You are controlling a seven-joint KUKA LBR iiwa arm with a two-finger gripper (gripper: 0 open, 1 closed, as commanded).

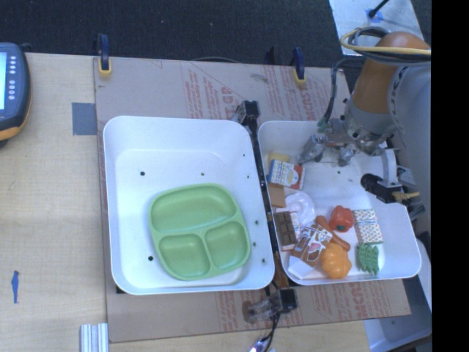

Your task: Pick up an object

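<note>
My gripper (pixel 325 151) hangs over the far part of the right bin (pixel 399 270), its two fingers spread with only white bin floor showing between them. It is open and holds nothing. Just to its left lies a small carton (pixel 284 173) with an orange and blue label. Nearer the camera sit a crumpled white wrapper (pixel 299 204), a dark chocolate bar (pixel 284 229), a red fruit (pixel 341 217), an orange (pixel 335 264), a red-and-white packet (pixel 314 244), a checkered wafer (pixel 368 226) and a green toy (pixel 368 257).
The left bin (pixel 124 196) holds a green divided plate (pixel 199 229). A black divider (pixel 260 189) runs between the bins. A teach pendant (pixel 11 86) lies at the far left of the bench. The arm's grey body (pixel 407 116) stands over the right bin's far corner.
</note>
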